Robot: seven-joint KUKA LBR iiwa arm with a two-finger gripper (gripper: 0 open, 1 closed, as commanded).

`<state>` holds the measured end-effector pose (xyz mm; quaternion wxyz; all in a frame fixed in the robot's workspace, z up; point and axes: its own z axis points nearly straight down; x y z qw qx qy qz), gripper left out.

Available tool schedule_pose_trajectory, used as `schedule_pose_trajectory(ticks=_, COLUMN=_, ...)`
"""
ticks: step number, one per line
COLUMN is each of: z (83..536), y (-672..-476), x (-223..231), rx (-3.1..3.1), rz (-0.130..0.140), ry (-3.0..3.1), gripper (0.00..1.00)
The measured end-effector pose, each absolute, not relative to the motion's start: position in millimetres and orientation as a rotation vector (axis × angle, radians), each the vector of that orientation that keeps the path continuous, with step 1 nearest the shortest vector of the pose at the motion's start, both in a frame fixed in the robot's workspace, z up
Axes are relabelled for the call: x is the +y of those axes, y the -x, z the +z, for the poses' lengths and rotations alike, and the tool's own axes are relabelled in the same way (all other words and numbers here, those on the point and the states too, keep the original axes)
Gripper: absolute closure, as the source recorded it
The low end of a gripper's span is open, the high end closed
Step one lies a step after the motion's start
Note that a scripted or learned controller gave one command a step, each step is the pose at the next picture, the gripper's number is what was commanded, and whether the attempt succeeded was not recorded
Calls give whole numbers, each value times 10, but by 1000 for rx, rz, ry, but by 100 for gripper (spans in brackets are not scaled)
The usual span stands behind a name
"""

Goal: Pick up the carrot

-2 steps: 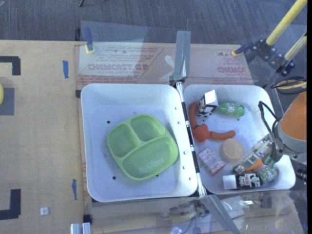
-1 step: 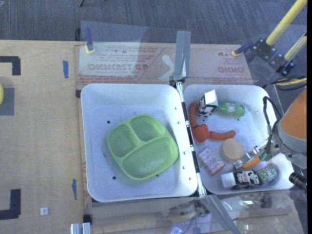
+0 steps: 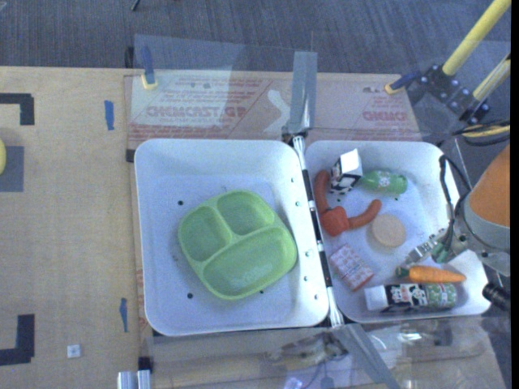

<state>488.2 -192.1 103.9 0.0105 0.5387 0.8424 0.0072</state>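
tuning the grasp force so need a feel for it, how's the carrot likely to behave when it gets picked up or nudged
The carrot looks like a smooth, tapered toy, so it is probably stiff and light, and may slip out toward its thin end. Its round body lies on its side against the bottle, so a nudge could roll it. The pincer sits close beside it.

Red lettering, seen mirrored through a clear sheet (image 3: 219,108) along the far edge of my bench, looks like "CHEMCAST GP"; a second red print (image 3: 381,113) is cut short. Packet labels in my right bin (image 3: 430,156) are too small to read.
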Motion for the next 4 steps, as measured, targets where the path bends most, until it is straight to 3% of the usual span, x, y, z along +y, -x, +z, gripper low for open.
schedule_pose_trajectory(ticks=1, z=1144, y=-4891, x=-1930, rx=2623, rz=25, ry=-1681, gripper=100)
schedule_pose_trajectory(ticks=2, z=1140, y=-4889, x=-1930, rx=2624, rz=24, ry=-1681, gripper=0)
schedule_pose_trajectory(ticks=3, z=1242, y=-4897, x=-1942, rx=2618, rz=26, ry=-1681, gripper=100)
schedule_pose_trajectory(ticks=4, z=2121, y=-4803, x=-1259, rx=2434, rz=0, ry=-1982, gripper=100)
